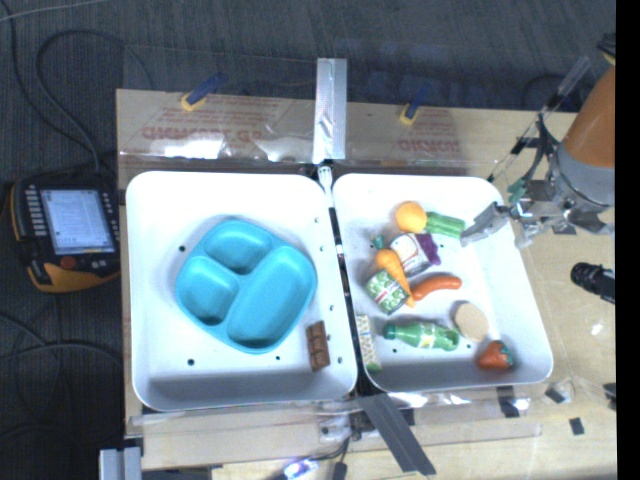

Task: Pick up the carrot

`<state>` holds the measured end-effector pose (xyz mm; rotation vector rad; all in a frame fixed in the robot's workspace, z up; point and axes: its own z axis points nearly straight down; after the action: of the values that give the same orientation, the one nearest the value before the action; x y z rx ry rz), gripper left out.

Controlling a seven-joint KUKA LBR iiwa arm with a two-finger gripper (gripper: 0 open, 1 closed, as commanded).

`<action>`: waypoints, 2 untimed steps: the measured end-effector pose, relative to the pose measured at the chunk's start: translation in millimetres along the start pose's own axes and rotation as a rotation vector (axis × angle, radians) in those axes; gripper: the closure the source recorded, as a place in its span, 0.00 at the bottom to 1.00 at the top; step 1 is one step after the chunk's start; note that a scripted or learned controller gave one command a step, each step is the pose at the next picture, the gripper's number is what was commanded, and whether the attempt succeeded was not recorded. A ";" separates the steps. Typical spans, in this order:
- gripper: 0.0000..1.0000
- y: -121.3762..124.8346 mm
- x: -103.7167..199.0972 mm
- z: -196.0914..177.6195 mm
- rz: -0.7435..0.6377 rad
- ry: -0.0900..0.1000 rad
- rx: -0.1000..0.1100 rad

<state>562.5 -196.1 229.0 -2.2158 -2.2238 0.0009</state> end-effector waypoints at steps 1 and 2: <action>0.00 97.1 55.3 31.4 -0.030 -0.003 -0.001; 0.00 99.0 44.4 124.1 -0.116 -0.011 -0.022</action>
<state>661.1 -151.2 104.7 -2.0987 -2.3656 -0.0123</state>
